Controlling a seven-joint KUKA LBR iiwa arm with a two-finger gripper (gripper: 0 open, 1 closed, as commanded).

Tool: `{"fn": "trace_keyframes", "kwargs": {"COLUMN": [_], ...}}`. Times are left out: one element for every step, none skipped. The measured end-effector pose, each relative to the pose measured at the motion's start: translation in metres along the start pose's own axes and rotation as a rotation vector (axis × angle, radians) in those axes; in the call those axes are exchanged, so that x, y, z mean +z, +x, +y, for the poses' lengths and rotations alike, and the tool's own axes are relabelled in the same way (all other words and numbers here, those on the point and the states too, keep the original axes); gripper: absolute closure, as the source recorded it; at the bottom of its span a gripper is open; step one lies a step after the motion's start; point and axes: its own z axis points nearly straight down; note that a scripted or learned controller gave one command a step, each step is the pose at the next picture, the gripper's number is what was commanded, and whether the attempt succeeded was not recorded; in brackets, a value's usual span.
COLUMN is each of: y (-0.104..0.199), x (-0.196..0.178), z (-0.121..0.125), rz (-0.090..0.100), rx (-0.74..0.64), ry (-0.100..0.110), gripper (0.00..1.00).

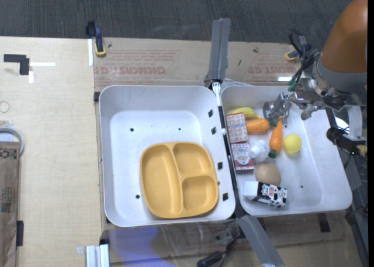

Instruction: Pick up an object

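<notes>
Left bin (117, 143): a shallow white plastic tray holding a yellow three-compartment plastic plate (178, 178), which lies flat toward the near right part of the tray.
Right bin (327, 184): a shallow white plastic tray crowded along its left half with small items.
Clutter by the divider: a red-and-white printed carton (238, 142) lies lengthwise just beside the bin's left wall; a yellow banana-shaped toy (244, 111) sits at its far end, touching an orange carrot-like piece lying sideways (257, 125).
Middle of the pile: a second orange carrot standing on end (276, 135) is near a small yellow lemon-shaped ball (291, 143); a white crumpled lump (258, 152) sits between the carton and that carrot.
Near side: a tan egg-shaped object (267, 173), and below it a small black-and-white cow-patterned box (272, 194), lying close to the bin's near wall.
Arm: grey with an orange band, reaching in from the right over the far right corner of the right bin.
Gripper (277, 108): metallic, low over the far part of the right bin, just above the top of the upright carrot and beside the sideways carrot.
Jaws: whether they are apart or together cannot be told; nothing is seen between them.
Bench: pale wood, with a brown cardboard strip (158, 64) behind the bins.
</notes>
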Motion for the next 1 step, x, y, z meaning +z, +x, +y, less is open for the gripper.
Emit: {"fn": "trace_keyframes", "kwargs": {"y": [-0.0173], "x": [0.1068], "z": [0.0109], "rz": [0.001], "rx": [0.342], "ry": [0.001], "gripper": [0.00]}}
